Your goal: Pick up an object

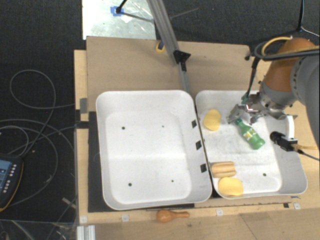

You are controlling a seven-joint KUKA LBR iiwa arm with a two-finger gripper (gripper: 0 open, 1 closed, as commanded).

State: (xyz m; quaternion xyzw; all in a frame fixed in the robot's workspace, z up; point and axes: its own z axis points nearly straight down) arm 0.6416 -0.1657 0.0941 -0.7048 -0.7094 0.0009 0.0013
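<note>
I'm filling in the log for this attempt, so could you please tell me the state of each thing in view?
End effector: low over the right bin, at the bottle's top.
Green bottle: lying on its side in the right bin.
Hot dog: lying flat near the right bin's front.
Two yellow pieces: resting in the right bin.
Orange pear-shaped toy: lying on the bench, outside the bins.

There's a small orange-brown pear-shaped thing [172,215] lying on the bench [125,64] just past the front edge of the left bin [107,134]. A grey pole [165,26] slants across the top, black cables [30,134] loop over the dark floor, and a handheld controller [7,179] sits far left.
</note>
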